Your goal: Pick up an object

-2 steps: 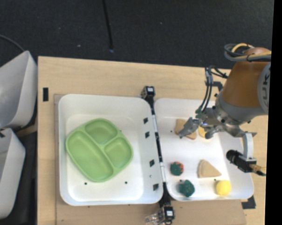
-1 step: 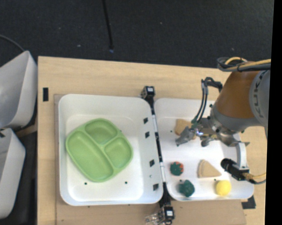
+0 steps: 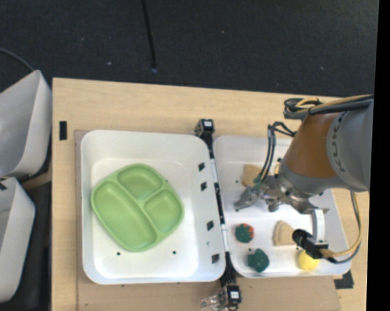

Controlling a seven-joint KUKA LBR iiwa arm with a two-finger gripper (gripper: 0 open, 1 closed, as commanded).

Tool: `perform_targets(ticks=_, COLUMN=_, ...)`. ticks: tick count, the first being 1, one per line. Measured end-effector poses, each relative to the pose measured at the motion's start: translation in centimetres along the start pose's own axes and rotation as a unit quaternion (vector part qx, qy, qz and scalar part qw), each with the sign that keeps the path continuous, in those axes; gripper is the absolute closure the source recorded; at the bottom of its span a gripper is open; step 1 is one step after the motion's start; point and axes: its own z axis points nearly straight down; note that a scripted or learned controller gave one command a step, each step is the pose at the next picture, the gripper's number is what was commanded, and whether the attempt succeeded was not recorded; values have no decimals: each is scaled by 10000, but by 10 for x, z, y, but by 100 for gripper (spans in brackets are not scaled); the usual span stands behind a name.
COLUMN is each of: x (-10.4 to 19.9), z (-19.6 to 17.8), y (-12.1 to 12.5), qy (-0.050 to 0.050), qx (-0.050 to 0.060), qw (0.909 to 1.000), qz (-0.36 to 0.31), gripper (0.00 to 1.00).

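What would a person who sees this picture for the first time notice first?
The eye goes first to the light green divided plate, lying alone in the left bin. Next comes the grey arm with its orange band, reaching over the right bin, where small things lie near the front: two dark green pieces and a yellow one.

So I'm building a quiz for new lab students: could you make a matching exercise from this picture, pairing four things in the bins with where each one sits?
Things:
1. light green divided plastic plate
2. small yellow round object
3. dark green lumpy object with a red spot
4. grey arm's two-finger gripper

Places:
A. right bin, near corner on the arm's side
B. left bin, lying flat in the middle
C. above the right bin's floor, close to the divider
D. right bin, next to the divider, nearer the front than the gripper

Pairs: 1-B, 2-A, 3-D, 4-C
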Motion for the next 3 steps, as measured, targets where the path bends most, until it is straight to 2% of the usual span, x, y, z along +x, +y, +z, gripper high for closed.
perform_targets(ticks=1, x=-1, z=16, y=0, qy=-2, qx=-15, qw=10000, qz=9, gripper=0)
perform_targets(ticks=2, x=-2, z=5, y=1, qy=-3, qx=-25, qw=10000, qz=36, gripper=100)
perform_targets(ticks=3, x=-8, z=-38, y=3, qy=-7, qx=-51, qw=10000, qz=31, gripper=100)
